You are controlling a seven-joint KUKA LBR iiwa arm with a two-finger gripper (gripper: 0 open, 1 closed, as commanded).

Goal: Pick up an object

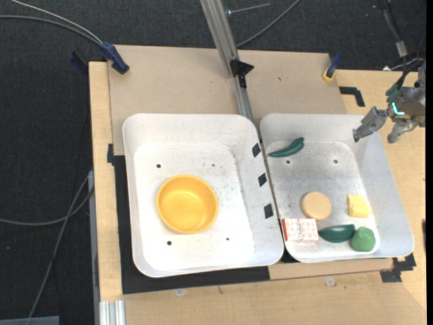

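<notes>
My gripper (384,130) hangs over the far right corner of the right bin (338,151), fingers spread open and nothing between them. In that bin lie a dark green chili-shaped piece (287,147) near the back left, a tan round disc (316,205), a yellow block (358,206), a small red and white box (299,230), a dark green oblong piece (337,233) and a light green lump (363,240). These all sit well below and left of the gripper.
The left bin (196,137) holds a yellow bowl (187,203). A metal pole (220,26) slants down from the top to the gap between the bins. Blue clamps (116,57) and cables lie at the bench's back edge.
</notes>
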